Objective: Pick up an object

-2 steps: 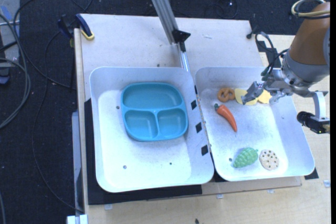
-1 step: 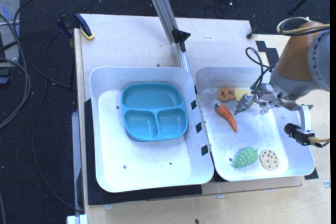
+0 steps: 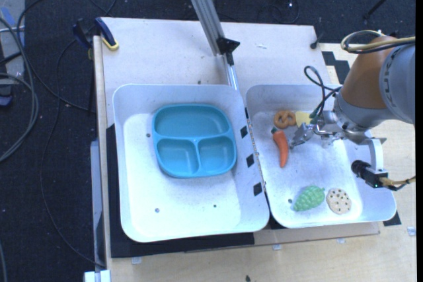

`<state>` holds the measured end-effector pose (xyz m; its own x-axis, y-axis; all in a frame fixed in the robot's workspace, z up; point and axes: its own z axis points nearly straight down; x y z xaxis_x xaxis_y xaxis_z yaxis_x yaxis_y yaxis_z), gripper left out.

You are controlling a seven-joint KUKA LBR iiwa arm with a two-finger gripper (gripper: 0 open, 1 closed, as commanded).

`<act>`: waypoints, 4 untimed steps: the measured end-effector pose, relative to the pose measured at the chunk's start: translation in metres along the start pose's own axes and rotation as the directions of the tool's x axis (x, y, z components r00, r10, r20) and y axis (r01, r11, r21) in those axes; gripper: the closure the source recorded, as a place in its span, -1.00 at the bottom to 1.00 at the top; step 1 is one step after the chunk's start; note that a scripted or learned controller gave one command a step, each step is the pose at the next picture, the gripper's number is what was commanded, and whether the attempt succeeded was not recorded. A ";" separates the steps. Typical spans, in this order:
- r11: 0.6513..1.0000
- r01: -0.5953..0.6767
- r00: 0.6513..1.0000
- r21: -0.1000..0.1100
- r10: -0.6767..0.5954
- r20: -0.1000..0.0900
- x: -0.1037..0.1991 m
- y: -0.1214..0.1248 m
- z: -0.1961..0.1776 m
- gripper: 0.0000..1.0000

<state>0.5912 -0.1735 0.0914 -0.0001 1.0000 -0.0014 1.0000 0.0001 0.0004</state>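
Gripper (image 3: 303,136) low in right bin (image 3: 370,211), fingers spread, nothing between them. Carrot (image 3: 282,148) just left of fingertips; pretzel (image 3: 285,118) beyond it. Green piece (image 3: 308,198), cookie (image 3: 338,201) near edge. Blue tray (image 3: 195,140) in left bin (image 3: 139,208). No legible writing.

Arm (image 3: 390,86): one unit, thick rounded links. Casing grey, smooth, with a soft sheen. Orange band (image 3: 362,79) wrapping the link above the wrist, broad and glossy. Black cable (image 3: 316,84) looping off the wrist housing; a yellowish hose (image 3: 360,41) arcing over the top of the orange section. End effector (image 3: 305,133): bare silver metal, small and angular, with dark joints. Side attachment (image 3: 370,172): white bracket carrying a small black module, thin leads trailing from it.
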 end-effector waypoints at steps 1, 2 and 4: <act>1.000 0.000 1.000 -0.005 0.000 0.002 -0.001 0.001 -0.012 1.00; 1.000 0.002 1.000 -0.003 -0.002 -0.001 0.007 -0.005 -0.063 1.00; 1.000 0.002 1.000 -0.005 -0.002 0.000 0.004 -0.008 -0.153 1.00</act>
<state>0.5828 -0.1697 0.2440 -0.0025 1.0000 -0.0017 1.0000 0.0025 0.0049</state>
